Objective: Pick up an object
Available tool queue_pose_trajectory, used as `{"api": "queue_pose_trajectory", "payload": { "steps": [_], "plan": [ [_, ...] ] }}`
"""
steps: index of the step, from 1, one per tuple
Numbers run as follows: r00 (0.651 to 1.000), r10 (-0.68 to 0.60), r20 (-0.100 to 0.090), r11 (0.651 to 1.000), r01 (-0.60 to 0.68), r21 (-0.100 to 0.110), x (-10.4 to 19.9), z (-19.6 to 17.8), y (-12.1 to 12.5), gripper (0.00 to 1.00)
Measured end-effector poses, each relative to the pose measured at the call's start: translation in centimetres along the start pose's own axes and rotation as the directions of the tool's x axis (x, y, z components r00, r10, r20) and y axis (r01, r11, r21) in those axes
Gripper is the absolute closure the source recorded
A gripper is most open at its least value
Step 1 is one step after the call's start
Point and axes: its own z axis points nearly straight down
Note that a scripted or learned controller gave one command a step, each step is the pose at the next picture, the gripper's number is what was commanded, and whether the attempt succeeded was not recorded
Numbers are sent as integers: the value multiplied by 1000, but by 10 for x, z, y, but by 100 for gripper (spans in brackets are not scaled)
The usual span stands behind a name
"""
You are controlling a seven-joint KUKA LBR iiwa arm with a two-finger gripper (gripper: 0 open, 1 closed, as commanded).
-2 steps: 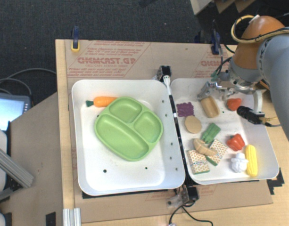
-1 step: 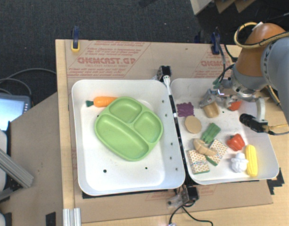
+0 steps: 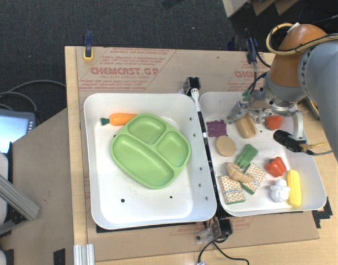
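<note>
The right bin (image 3: 317,195) holds several small toy foods. Among them are a tan bread-like block (image 3: 246,127), a red round piece (image 3: 273,121), a purple piece (image 3: 216,128), a tan disc (image 3: 225,146), a green piece (image 3: 246,154), a red pepper (image 3: 275,166), a yellow corn cob (image 3: 294,187) and a white lump (image 3: 279,191). My gripper (image 3: 259,112) hangs low over the far part of this bin. It is just above the tan block and the red round piece. I see nothing held in it.
The left bin (image 3: 97,148) holds a green divided plate (image 3: 151,149) and an orange carrot (image 3: 120,119) at its far left. Patterned cracker pieces (image 3: 232,191) lie near the right bin's front. A black divider bar (image 3: 195,101) separates the bins.
</note>
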Motion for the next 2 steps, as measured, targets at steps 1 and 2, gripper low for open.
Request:
{"api": "queue_pose_trajectory", "payload": {
  "steps": [1, 2],
  "plan": [
    [1000, 3, -1, 1000, -3, 3, -20, -1, -10, 0],
    [1000, 0, 0, 1000, 0, -2, -7, 0, 6, 0]
  ]
}}
